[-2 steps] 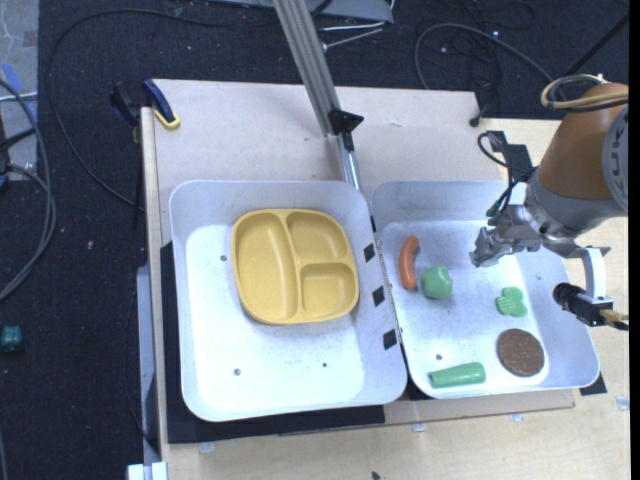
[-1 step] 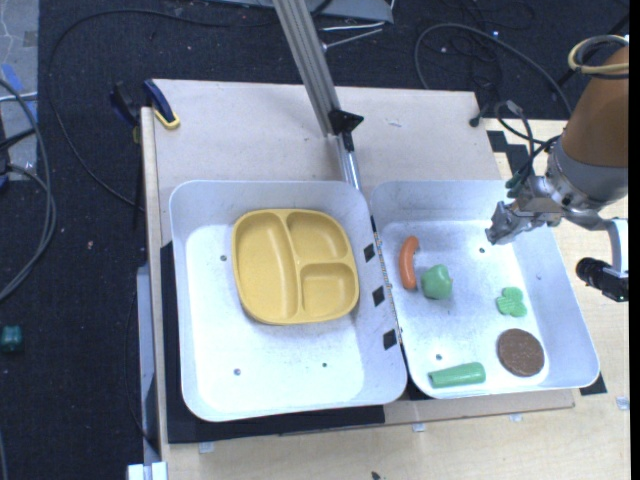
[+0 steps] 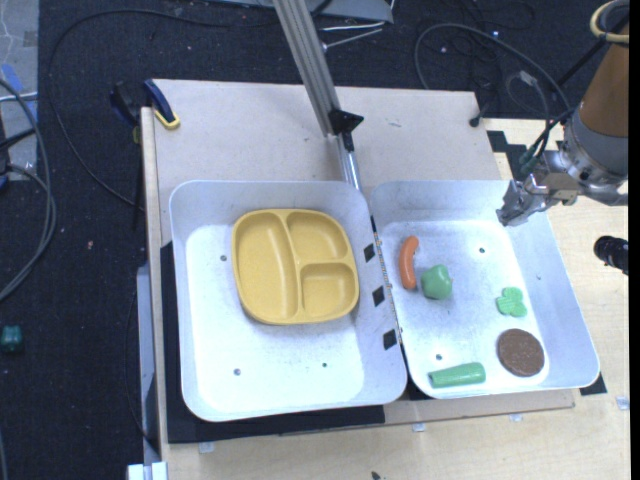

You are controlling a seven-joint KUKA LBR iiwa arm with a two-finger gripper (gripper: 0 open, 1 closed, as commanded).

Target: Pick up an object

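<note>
The right bin [image 3: 560, 298] holds an orange sausage-shaped piece [image 3: 408, 262], a green lumpy piece [image 3: 437, 283], a small green leafy piece [image 3: 512, 302], a brown round disc [image 3: 521, 352] and a green cylinder [image 3: 457, 374]. My gripper [image 3: 514, 209] hangs over the bin's back right rim, well apart from all of them. Nothing shows between its fingers.
The left bin [image 3: 200, 358] carries a yellow divided plate [image 3: 296, 266]. A slanted metal pole [image 3: 310, 53] crosses the back of the bench and ends at the seam between the bins. Cables lie on the dark floor behind.
</note>
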